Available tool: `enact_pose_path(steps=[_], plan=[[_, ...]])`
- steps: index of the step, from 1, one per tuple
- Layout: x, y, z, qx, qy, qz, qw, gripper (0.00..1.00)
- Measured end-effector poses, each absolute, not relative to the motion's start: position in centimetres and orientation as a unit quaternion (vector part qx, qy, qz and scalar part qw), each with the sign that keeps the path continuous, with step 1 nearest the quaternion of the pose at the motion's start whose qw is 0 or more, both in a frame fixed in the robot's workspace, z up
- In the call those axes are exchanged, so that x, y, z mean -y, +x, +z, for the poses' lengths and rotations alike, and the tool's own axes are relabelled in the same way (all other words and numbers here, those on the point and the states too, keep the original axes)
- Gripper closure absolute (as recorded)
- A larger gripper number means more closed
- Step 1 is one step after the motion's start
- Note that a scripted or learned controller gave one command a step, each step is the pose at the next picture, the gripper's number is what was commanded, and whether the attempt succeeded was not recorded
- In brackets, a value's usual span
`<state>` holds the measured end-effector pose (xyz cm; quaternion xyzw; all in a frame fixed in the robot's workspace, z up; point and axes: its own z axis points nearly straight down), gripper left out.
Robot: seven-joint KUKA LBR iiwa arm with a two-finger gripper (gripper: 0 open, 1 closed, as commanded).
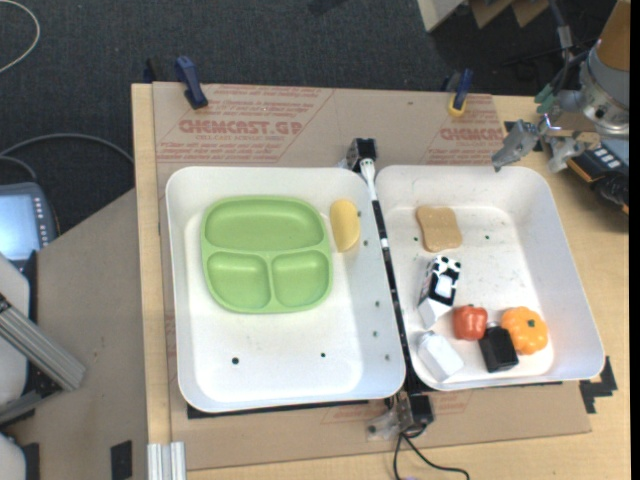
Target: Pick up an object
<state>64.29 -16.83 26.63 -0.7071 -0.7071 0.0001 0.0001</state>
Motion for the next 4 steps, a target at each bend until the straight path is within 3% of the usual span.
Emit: enact_pose_path(steps=[1, 2, 3, 4], plan=[[12.4, 61.0, 48.2, 0.709, -0.705, -0.006, -0.009, 0.0], [12.6, 61.1, 48.2, 0.708, -0.706, -0.001, -0.004, 1.0], [15.8, 60.4, 33.5, 0.705, -0.709, 0.0047, 0.007, 1.0], [18.0, 62.3, 23.2, 0.706, -0.708, 0.0034, 0.005, 1.0]])
